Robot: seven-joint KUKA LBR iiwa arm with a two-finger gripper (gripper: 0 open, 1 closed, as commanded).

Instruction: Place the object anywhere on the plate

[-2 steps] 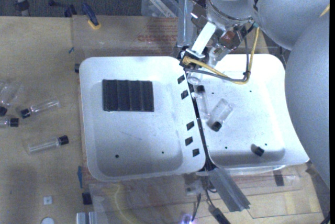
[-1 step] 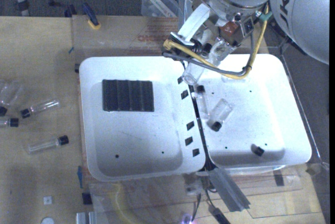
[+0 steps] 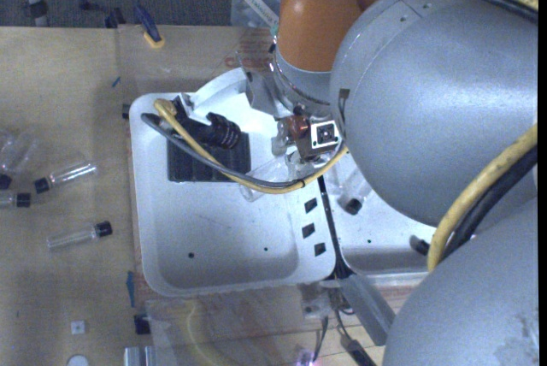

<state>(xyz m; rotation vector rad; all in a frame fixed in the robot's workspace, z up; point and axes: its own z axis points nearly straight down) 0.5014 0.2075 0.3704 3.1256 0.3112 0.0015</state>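
Observation:
A flat black rectangular thing [image 3: 195, 165] lies in the far part of the left white bin [image 3: 222, 262], against its left wall. I cannot tell whether it is the plate. My gripper [image 3: 286, 161] hangs over the bin's far right corner, just right of the black rectangle. The grey arm and the orange wrist band [image 3: 320, 1] hide most of it from above. Nothing shows clearly as held.
The arm covers nearly all of the right bin [image 3: 380, 236]; a small pale item [image 3: 350, 204] shows on its floor. Clear vials with dark caps [image 3: 73, 174] [image 3: 81, 233] lie on the wooden bench to the left. A blue clamp [image 3: 152, 32] sits at the back.

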